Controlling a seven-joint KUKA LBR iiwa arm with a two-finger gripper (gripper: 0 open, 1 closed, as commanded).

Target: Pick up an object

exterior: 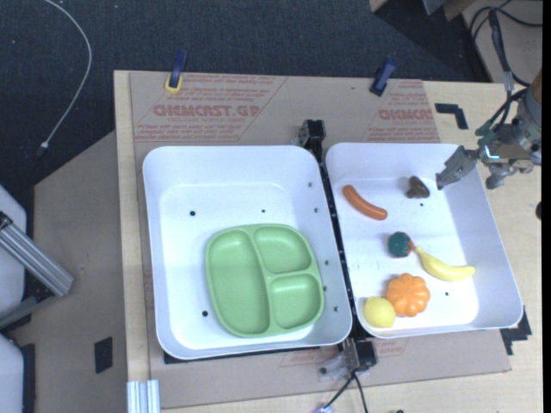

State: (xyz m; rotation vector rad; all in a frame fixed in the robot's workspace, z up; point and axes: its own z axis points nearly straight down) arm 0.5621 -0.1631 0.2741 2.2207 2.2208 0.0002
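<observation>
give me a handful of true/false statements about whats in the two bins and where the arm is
1. The green divided plastic plate lies in the left white bin. True.
2. The yellow plastic banana lies in the left bin. False: it lies in the right white bin.
3. The orange sausage-shaped toy lies near the right bin's left wall. True.
4. The gripper holds the small orange pumpkin. False: the pumpkin rests on the bin floor, beside the round yellow lemon-like toy.
5. The small dark brown lump sits just left of the gripper. True.
</observation>
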